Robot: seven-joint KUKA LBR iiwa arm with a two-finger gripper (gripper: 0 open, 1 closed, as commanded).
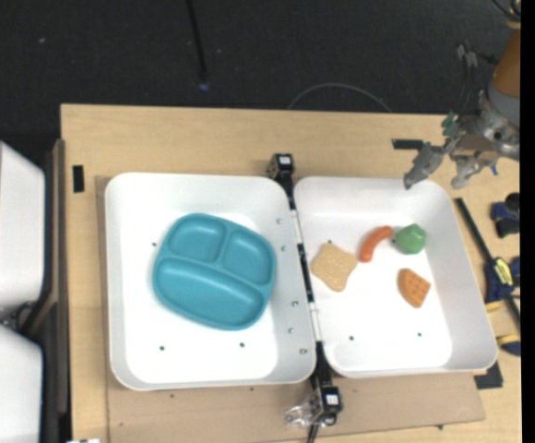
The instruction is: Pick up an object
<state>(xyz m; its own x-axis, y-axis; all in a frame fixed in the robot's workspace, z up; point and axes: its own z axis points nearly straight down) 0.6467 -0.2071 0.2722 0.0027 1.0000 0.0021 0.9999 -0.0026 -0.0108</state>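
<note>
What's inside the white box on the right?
Four toy foods lie in the right bin: a tan bread slice, an orange sausage touching a green ball-shaped piece, and an orange wedge. Nothing seems to cover them.

Two white bins [194, 367]; one blue divided plate [214, 270]; four toy foods: one toast slice [333, 267], one sausage [374, 243], one green piece [410, 238], one orange waffle wedge [414, 288]

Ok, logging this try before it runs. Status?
Gripper above right bin's far corner, holding nothing. Toast, sausage, green piece, orange piece in right bin. Nothing in the way.
</note>
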